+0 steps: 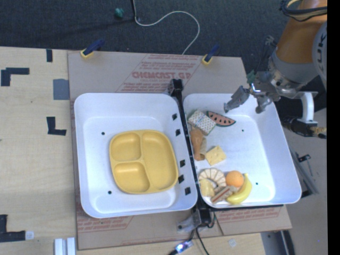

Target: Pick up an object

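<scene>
Arm: the grey arm with its orange band (304,33) comes in from the right, high over the far right corner of the right bin (265,158).
Gripper: the gripper (246,104) hangs above the bin's far right part, its two fingers spread wide apart, one finger (234,101) to the left and the other nearer the bin's right wall. Nothing sits between them.
Nearest item: a watermelon slice (221,119), red with a dark rind, lies on the bin floor just below and left of the left finger, apart from it.
Far cluster: beside the slice, against the divider, a pale checked cracker-like piece (201,122) leans on a brown bread-like piece (198,143); a yellow cheese wedge (215,155) lies just right of that.
Near cluster: at the bin's near left corner there is a round pale cookie (210,177), an orange (234,179) and a banana (240,192), packed touching one another, with a small reddish-brown piece tucked under them that I can't make out.
Left bin: the left bin (90,142) holds a yellow divided plate (142,160) with three compartments, lying flat in the middle.
Bench: both bins sit on a cardboard sheet (154,70), clamped at its far edge by two blue-and-yellow clips (92,48); a white cable (175,17) loops on the dark floor beyond.
</scene>
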`<state>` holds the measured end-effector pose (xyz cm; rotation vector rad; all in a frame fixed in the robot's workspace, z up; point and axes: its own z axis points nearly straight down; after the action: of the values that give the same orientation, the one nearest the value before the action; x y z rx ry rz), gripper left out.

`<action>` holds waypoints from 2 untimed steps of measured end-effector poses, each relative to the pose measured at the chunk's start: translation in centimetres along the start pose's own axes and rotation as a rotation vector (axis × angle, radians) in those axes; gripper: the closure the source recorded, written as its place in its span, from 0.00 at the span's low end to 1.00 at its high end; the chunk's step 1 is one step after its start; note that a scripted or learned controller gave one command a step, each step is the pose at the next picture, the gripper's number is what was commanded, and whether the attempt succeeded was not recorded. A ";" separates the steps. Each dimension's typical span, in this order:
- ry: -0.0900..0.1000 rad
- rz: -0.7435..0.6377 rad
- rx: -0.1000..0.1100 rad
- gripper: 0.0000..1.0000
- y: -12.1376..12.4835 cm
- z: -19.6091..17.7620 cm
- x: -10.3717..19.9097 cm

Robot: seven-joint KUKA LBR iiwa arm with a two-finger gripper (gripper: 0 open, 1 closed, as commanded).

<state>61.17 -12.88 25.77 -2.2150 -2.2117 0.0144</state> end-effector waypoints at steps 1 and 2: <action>-0.001 -0.003 -0.013 0.00 0.2 -0.8 0.0; -0.002 -0.001 -0.008 0.00 -0.6 4.8 -0.6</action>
<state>60.54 -13.51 20.97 -2.2184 -2.2185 0.0080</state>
